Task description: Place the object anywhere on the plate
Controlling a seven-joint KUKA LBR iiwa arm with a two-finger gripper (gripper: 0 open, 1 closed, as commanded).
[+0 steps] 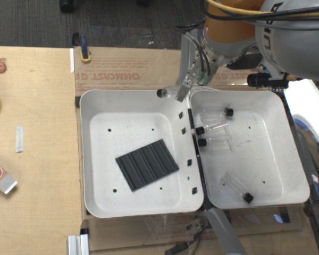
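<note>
A dark grey ribbed plate point(147, 164) lies flat in the left bin point(95, 195), slightly below its middle. My gripper point(184, 88) hangs over the far rim where the two bins meet. It is shut on a clear tube point(171, 93) with a black cap point(161, 93). The tube sticks out to the left, over the left bin's far edge, well above and to the right of the plate.
The right bin point(287, 158) holds several more clear tubes with black caps, among them one near its far left point(217, 122) and one at the front point(235, 185). Small items lie on the wooden bench at left point(2, 177). The arm's orange band point(228, 20) looms over the far right.
</note>
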